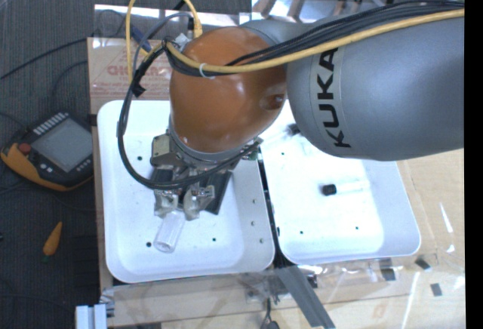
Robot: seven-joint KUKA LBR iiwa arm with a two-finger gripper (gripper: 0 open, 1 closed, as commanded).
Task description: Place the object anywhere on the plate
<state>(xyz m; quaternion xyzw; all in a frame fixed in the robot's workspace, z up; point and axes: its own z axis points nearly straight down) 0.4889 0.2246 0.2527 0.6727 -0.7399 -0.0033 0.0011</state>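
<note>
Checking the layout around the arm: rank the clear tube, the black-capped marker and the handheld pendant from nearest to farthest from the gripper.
1. Clear tube: left bin, right below the gripper.
2. Black-capped marker: right bin, across the divide.
3. Handheld pendant: off the bench, on the floor at far left, slightly farther than the marker.

"KUKA" in black on the grey arm [377, 86] (reads vertically); faint red print on cardboard [121, 75] at bench's far-left edge, illegible.
</note>
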